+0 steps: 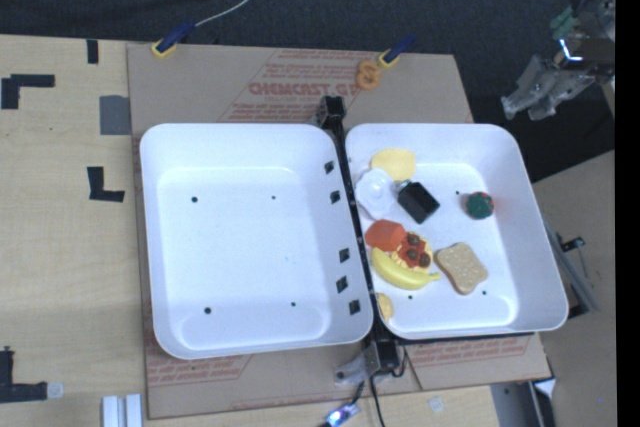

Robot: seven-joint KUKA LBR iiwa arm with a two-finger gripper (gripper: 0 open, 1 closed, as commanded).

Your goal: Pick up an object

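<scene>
Looking down from the fixed camera, I see the grey two-finger gripper (545, 95) hanging beyond the far right corner of the right shallow white bin (520, 310), well apart from everything in it; the view is too blurred there to say how its fingers stand. In that bin, near the divider, lie a yellow plastic banana (400, 275), a red-orange lump (385, 235) touching it, a black block (417, 202), a tan toast slice (461, 267) and a small green ball (480, 205).
</scene>
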